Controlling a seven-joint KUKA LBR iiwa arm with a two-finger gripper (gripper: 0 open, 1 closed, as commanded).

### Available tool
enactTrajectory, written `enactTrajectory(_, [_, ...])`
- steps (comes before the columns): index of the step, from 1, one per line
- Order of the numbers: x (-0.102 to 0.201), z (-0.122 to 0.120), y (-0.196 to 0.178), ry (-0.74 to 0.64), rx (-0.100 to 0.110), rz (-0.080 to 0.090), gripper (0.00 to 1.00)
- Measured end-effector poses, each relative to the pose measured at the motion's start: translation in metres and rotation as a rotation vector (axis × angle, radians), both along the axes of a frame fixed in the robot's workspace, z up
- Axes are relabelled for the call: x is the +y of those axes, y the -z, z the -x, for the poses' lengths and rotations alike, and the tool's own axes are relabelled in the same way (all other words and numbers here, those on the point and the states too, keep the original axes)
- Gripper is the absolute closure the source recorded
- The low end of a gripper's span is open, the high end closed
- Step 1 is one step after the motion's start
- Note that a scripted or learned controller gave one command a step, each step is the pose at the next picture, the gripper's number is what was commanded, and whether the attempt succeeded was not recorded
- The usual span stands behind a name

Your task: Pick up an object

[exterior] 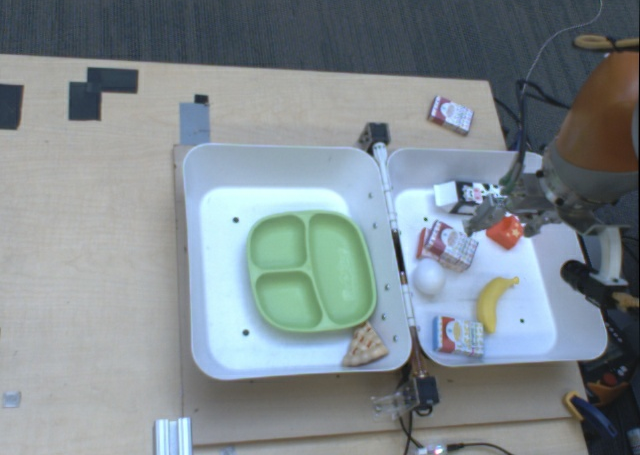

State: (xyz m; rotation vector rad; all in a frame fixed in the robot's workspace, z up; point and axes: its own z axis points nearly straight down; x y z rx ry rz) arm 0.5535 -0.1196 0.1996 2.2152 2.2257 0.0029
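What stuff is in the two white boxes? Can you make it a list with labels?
left bin: green divided plate, pizza slice at near edge
right bin: banana, white egg, red item, small cartons
outside bins: small carton on bench
end effector: over right bin, beside red item

Arm cut off at right

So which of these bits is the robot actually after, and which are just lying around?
For the job: claw, red toy, banana, white ball, three small cartons.
Lying about: green plate, pizza slice, carton on the bench.
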Motion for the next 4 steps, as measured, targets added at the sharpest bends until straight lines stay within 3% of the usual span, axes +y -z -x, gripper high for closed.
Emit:
enactTrajectory(1, [0.011,0.026,0.092,0.003,0.002,0.0,0.0])
enactTrajectory(2, [0.029,0.064,0.112,0.006,-0.01,0.006,0.0])
enactTrajectory(3, [-0.027,0.063,0.06,0.003,-0.001,0.001,0.0])
enactTrajectory(4, [0.026,0.065,0.113,0.002,-0.004,0.002,0.0])
